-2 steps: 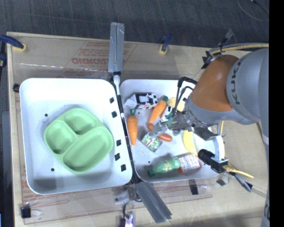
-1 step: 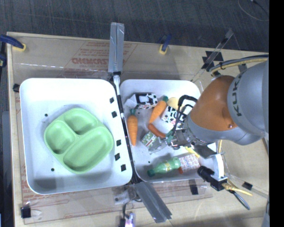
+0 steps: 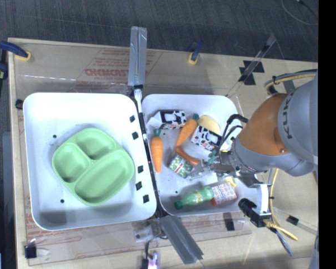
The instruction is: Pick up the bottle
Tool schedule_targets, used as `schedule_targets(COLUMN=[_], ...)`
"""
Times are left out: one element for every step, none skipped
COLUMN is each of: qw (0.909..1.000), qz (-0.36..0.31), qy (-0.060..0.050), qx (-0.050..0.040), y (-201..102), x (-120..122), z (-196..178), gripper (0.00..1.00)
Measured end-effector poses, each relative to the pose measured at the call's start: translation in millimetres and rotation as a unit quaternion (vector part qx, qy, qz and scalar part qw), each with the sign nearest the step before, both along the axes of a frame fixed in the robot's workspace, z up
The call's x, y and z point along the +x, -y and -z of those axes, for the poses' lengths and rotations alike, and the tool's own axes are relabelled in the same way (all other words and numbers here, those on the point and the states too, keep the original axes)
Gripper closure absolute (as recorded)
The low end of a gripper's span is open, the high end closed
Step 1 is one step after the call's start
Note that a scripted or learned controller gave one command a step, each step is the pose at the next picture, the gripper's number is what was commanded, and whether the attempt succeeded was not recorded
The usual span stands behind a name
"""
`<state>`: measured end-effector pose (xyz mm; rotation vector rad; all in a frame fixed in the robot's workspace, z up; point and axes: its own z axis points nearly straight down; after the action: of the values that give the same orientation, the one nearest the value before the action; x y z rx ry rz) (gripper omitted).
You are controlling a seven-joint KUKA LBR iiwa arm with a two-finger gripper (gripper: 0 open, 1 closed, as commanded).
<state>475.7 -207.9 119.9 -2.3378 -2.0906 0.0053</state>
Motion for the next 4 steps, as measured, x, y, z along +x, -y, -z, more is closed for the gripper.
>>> schedule_targets(qw=[0.9978, 0.999, 0.9909, 0.9848], qz=[0.066, 0.045, 0.135, 0.174], qy=[-0.001, 0.0, -0.002, -0.001], qx=[0.0007, 0.0004, 0.0005, -0.0004], y=[-8, -16, -56, -7], x=[0, 13, 16, 1], z=[29, 30, 31, -62], gripper=[0.0, 0.0, 0.0, 0.0])
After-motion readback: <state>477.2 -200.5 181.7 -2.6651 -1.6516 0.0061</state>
